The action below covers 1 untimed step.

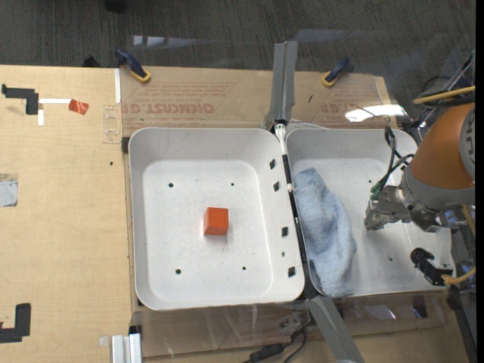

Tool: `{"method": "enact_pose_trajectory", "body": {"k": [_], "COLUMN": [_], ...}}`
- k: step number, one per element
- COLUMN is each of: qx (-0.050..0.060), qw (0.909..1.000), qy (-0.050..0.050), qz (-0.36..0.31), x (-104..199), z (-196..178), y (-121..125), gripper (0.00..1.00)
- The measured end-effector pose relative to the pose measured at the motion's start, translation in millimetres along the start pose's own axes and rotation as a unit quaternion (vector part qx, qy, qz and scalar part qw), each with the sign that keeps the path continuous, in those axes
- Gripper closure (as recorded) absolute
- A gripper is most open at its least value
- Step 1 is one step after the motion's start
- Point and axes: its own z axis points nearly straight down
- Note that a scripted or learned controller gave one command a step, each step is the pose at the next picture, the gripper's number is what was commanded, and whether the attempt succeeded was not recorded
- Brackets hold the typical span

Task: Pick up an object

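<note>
- Two bins on the bench; left bin (151, 203) has an orange cube (216, 221) near its centre
- right bin (363, 153) has a blue cloth (325, 229) along its left wall
- gripper (376, 216) low over right bin, beside cloth; grip state: cannot tell

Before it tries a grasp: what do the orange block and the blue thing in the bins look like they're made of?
Orange block: probably rigid painted wood or plastic; flat faces, crisp edges, matte even colour.
Blue thing: soft cloth, likely terry towel; rumpled folds, fuzzy surface, draped against the right bin wall.
</note>
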Motion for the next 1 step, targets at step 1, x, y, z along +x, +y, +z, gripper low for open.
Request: {"method": "enact_pose_trajectory", "body": {"k": [1], "qx": [0.000], "qw": [0.9765], "qy": [0.000], "qz": [0.215], "x": [60.8], "z": [-28.0], "y": [2.1], "gripper": [1.00]}}
